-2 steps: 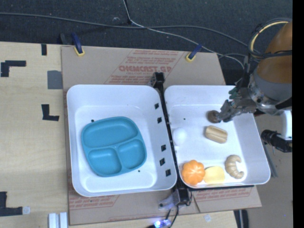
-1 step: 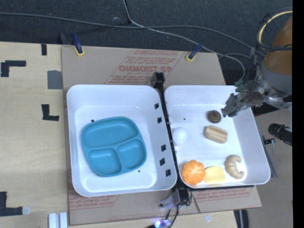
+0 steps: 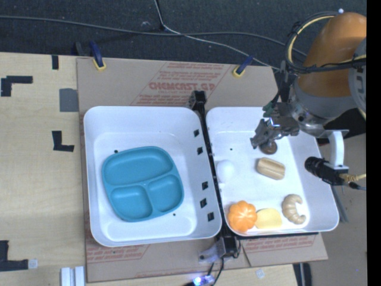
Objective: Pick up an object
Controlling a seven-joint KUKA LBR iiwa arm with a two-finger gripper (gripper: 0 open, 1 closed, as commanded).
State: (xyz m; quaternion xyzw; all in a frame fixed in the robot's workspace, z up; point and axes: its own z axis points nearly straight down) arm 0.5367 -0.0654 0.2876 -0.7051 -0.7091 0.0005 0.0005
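Nearest you, a ribbed orange pumpkin [image 3: 241, 215], pale yellow lump [image 3: 268, 218] and curled croissant [image 3: 294, 209] crowd the right bin [image 3: 235, 124]'s front edge. Above the tan bread roll [image 3: 270, 168], your gripper [image 3: 267, 143] hovers in shadow; you cannot tell its jaw spread.
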